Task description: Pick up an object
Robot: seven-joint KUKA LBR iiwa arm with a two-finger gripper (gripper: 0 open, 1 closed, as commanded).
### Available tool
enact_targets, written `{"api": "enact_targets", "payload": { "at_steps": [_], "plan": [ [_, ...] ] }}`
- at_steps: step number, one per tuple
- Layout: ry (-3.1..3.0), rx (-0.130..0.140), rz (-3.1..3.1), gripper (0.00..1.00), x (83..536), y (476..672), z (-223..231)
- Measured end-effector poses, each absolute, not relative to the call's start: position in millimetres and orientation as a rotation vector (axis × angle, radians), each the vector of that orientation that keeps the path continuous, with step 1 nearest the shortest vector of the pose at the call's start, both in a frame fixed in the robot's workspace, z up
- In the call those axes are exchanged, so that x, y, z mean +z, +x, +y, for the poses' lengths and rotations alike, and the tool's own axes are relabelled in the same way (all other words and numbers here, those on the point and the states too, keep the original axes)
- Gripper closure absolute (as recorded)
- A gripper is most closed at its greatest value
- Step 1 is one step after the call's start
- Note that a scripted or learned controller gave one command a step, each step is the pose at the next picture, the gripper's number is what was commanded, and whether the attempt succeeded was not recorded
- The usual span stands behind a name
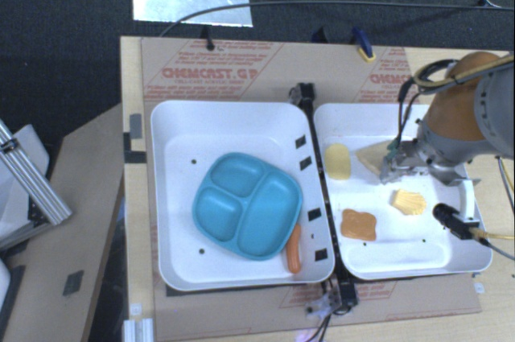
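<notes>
Gripper (396,165) is sitting low in right bin (402,264), its grip state indiscernible; bench board (217,67) is showing "CHEMCAST GP".

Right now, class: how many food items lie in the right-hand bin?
4 visible: a pale yellow piece near the divider, a tan wedge beside the claw, a yellow chunk, a toast slice. The arm may hide more.

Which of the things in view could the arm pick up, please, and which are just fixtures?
Pickable:
- pale yellow piece
- toast slice
- yellow ridged piece
- tan wedge, at the gripper
- sausage
- blue divided plate

Fixtures:
- left bin
- right bin
</notes>
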State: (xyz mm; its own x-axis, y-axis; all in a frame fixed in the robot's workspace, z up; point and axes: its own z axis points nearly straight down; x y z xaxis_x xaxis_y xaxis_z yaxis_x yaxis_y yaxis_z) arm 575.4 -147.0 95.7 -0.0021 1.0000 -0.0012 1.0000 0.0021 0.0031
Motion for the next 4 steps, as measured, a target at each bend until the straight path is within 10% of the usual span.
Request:
{"api": "enact_targets", "payload": {
  "at_steps": [3,4],
  "plan": [
    [2.210,0.006,2.223,1.00,255,585.2,-154],
    [2.210,0.003,2.230,1.00,244,586.5,-108]
  ]
}}
